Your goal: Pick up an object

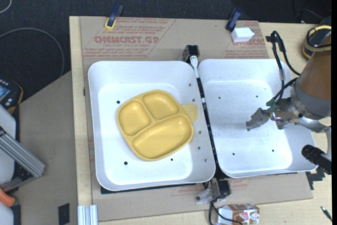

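A table (pixel 158 34) seen from above at a slant carries two shallow white bins side by side. The left bin (pixel 105 92) holds a yellow plate (pixel 154 125) with three compartments, two smaller ones toward 12 o'clock and one larger one toward 6 o'clock. The plate lies flat near the middle of the bin, turned a little so its long side runs toward 4 o'clock. A small yellow tab pokes out from under the plate's edge at 3 o'clock, close to the bin's right wall.

The right bin (pixel 237 113) shows only its white floor with a few small dark dots. The arm (pixel 316 87) comes in from 3 o'clock, a broad orange band above the wrist. The fingers (pixel 257 119) are grey and hang over the right bin, toward its 3 o'clock half, pointing toward 9 o'clock. They appear drawn close together with nothing between them, well apart from the plate in the other bin.

On the table at 12 o'clock lie a clip with a yellow tip (pixel 112 18) and, further right, a small white block (pixel 242 35) beside a blue clip. A black clamp (pixel 190 53) sits where the two bins meet at 12 o'clock. Printed red lettering runs across the brown board under the bins.
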{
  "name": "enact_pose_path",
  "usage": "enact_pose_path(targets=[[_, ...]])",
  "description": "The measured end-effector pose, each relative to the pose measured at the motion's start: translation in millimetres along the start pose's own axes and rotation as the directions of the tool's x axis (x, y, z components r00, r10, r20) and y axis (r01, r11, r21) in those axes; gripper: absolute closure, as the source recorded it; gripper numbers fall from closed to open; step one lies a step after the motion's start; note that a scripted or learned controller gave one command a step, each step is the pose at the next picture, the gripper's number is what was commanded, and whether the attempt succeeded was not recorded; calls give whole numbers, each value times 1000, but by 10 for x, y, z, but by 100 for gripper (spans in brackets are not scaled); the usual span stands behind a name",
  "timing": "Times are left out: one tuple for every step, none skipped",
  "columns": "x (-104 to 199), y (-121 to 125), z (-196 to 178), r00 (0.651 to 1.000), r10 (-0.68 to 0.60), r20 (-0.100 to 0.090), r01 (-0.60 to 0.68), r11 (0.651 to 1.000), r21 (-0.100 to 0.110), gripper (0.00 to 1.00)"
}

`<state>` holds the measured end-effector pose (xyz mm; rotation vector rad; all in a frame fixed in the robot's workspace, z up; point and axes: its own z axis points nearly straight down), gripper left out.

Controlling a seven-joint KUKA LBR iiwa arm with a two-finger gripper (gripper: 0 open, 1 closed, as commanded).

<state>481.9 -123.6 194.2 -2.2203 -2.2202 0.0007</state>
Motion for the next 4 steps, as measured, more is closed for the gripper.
enact_pose_path(targets=[[486, -11, -1673, 1000, -8, 2, 8, 1000, -19, 0], [463, -17, -1693, 1000, -2, 2, 2, 1000, -6, 100], [1681, -25, -2070, 1000, -12, -1, 12, 1000, -8, 100], [2031, -27, -2208, 1000, -5, 0, 5, 1000, -6, 100]])
